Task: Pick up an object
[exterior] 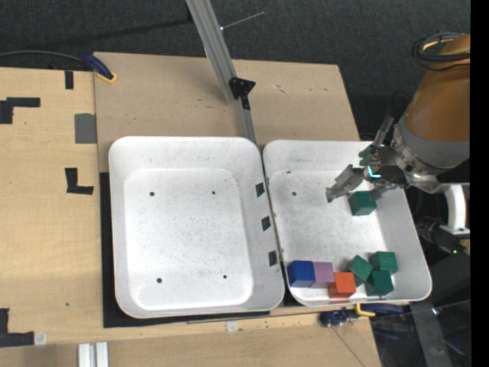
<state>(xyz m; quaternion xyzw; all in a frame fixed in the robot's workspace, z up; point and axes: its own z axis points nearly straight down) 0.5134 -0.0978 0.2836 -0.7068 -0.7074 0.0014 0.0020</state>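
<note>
Arm [442, 105]: cut off by the right edge.
Gripper [359, 186]: finger gap unclear.
Green block [363, 202]: top partly hidden under the gripper.

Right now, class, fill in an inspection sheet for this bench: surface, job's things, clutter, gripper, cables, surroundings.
Surface: wooden bench bearing left bin and right bin.
Job's things: green block alone in right bin; blue block, purple block, orange block and three green blocks clustered at its near edge.
Clutter: nothing seen.
Gripper: gripper above the lone green block, fingers spread.
Cables: black cable, upper left.
Surroundings: metal pole, dark floor.
</note>
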